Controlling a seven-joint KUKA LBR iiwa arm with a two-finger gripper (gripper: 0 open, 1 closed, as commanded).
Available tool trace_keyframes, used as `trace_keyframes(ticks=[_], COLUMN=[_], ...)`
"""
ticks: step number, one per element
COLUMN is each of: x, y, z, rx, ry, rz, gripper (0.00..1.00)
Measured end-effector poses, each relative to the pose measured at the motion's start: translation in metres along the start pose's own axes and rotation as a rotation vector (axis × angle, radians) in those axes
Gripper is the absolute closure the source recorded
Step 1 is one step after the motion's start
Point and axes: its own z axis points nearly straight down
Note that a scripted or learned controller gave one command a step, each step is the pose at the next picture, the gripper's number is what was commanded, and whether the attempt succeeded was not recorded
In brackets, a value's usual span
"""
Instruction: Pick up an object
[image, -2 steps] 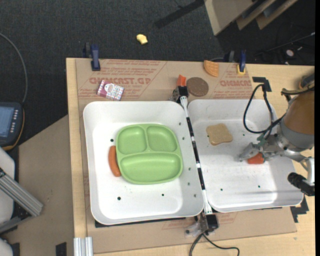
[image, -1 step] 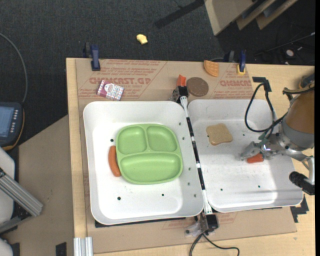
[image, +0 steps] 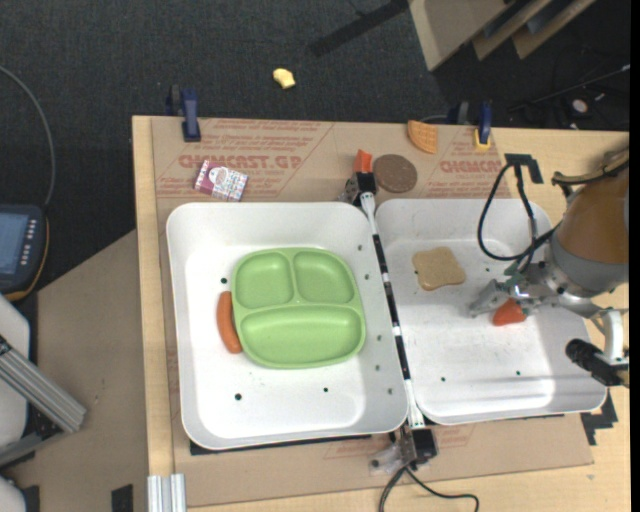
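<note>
Arm's in from the right, tool (image: 503, 300) low in the right bin (image: 470, 395), fingers spread either side of a small orange-red piece (image: 509, 314) on the bin floor. Released, not gripping yet, looks lined up to close on it. Tan slice (image: 438, 268) lies near, up-left, untouched. Left bin (image: 200, 380) holds the green tray (image: 297, 306), w/ an orange stick (image: 228, 322) touching its left edge. Both well apart from the tool.

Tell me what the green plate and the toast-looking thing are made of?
The green divided plate looks like smooth moulded plastic: one even colour, rounded rims, a soft sheen. The tan bread slice is probably a toy, foam or plastic; its matte, flat, even surface suggests that, but the view cannot settle it.
</note>
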Motion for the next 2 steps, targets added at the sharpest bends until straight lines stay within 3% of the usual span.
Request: trace_keyframes(ticks=[1,2], x=[-0.001,0.077], y=[0.000,0.066], z=[-0.010,-0.001], rx=[-0.002,-0.003], ry=[-0.001,0.002], rz=[0.001,-0.008], gripper=[1.00,1.00])
